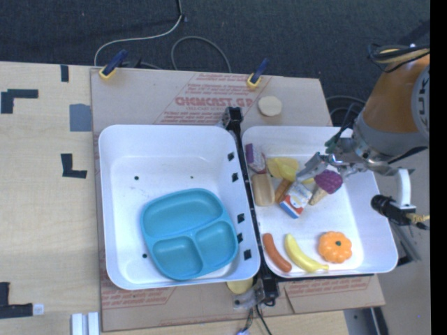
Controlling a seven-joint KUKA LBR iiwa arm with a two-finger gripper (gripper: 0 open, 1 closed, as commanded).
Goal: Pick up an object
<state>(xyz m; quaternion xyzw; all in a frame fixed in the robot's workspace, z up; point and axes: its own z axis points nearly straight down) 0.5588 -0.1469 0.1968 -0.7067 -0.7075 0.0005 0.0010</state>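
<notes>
My gripper [312, 167] over the right bin [370, 208]
Metal fingers spread, unladen; glossy purple plastic eggplant [328, 181] at its four o'clock.

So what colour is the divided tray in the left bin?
Light blue tray, seen in the camera view.

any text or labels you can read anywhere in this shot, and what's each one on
"CHEMCAST GP", red print on the brown cardboard sheet behind the bins, only roughly legible.
Smaller red print on that sheet's edges: too blurred to read.
Small blue and white packet in the right bin: markings too small to read.
</notes>
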